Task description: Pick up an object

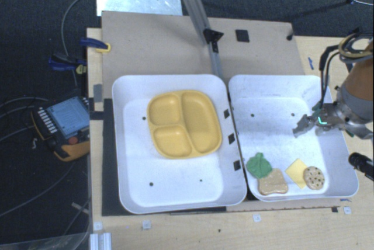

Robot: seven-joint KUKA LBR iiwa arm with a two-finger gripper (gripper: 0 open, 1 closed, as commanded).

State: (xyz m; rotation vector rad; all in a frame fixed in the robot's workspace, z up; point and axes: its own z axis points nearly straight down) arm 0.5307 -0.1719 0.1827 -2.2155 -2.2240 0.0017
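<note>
Four toy foods lie along the front of the right bin (pixel 269 97): a green leafy piece (pixel 259 165), a tan toast slice (pixel 273 184), a yellow cheese square (pixel 296 171) and a round chocolate-chip cookie (pixel 314 177). My gripper (pixel 305 125) reaches in from the right over that bin's right half. It sits behind the foods, well apart from the cheese and cookie, and I see nothing in it.
A yellow three-part plate (pixel 183 124) rests in the left bin (pixel 169 184). A slanted metal pole (pixel 196 3) crosses the back of the bench. Off the bench to the left lies a handheld device (pixel 63 126) with cables.
</note>
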